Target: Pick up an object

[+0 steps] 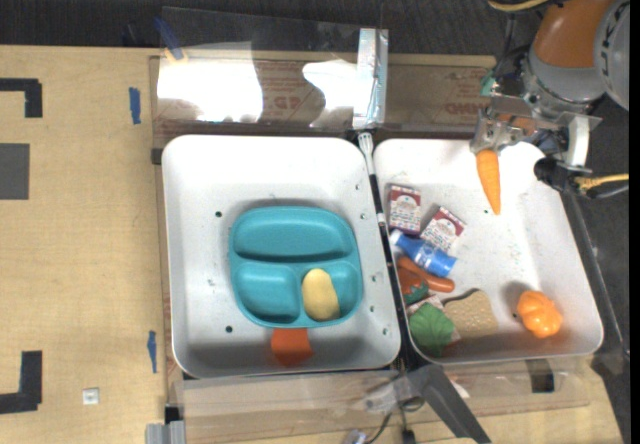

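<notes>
An orange carrot (488, 180) hangs point down over the far part of the right bin (580, 262), its thick top held between the fingers of my gripper (491, 139). The gripper is shut on the carrot's top end, and the carrot looks lifted off the bin floor. The grey arm with its orange band comes in from the upper right.
The right bin also holds two small cartons (404, 208) (443, 229), a blue item (427, 254), a red-orange piece (420, 280), a green vegetable (432, 327), a tan slice (476, 312) and an orange fruit (538, 313). In the left bin (190, 232), a teal divided plate (280, 257) carries a yellow lump (320, 293), with a red block (291, 344) beside it.
</notes>
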`<state>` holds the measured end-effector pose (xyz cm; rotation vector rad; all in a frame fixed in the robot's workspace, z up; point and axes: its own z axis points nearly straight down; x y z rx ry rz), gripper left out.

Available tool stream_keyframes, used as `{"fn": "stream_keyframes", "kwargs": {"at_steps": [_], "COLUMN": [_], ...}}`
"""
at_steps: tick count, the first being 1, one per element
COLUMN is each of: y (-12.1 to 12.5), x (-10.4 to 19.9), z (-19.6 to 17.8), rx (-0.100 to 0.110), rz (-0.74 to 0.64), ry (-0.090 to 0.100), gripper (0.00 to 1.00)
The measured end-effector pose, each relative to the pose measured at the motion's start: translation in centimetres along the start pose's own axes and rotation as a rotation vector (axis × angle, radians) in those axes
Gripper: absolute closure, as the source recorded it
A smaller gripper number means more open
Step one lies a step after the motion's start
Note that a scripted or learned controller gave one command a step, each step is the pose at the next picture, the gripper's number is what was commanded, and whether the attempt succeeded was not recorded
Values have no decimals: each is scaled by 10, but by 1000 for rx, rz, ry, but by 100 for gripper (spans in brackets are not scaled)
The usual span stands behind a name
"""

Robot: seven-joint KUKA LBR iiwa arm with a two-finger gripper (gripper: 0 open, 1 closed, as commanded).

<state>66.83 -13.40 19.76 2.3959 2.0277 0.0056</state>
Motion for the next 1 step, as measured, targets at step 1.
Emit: {"fn": "stream_keyframes", "kwargs": {"at_steps": [1], "y": [-13], "x": [13], "z": [-6], "rx": [3], "rz": [-464], "ry": [0], "gripper": [100]}}
